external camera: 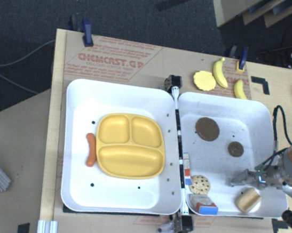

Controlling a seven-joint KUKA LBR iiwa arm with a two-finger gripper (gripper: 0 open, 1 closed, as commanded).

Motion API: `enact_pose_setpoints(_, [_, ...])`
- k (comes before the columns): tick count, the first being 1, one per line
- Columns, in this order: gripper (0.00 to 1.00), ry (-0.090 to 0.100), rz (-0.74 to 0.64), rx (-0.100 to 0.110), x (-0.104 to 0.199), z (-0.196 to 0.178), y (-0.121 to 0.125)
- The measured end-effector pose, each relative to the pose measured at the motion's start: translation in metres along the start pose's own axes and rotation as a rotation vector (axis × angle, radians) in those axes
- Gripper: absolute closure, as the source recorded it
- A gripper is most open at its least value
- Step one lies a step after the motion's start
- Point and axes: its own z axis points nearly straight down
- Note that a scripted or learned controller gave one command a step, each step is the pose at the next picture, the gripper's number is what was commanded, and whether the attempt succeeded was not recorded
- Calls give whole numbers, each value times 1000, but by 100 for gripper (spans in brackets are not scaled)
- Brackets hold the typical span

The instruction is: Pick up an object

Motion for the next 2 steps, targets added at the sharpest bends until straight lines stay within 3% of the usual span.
enact_pose_setpoints(1, [0,-2,-11,-10,5,0,85])
enact_pose_setpoints(2, [0,4,-9,2,10,-2,195])
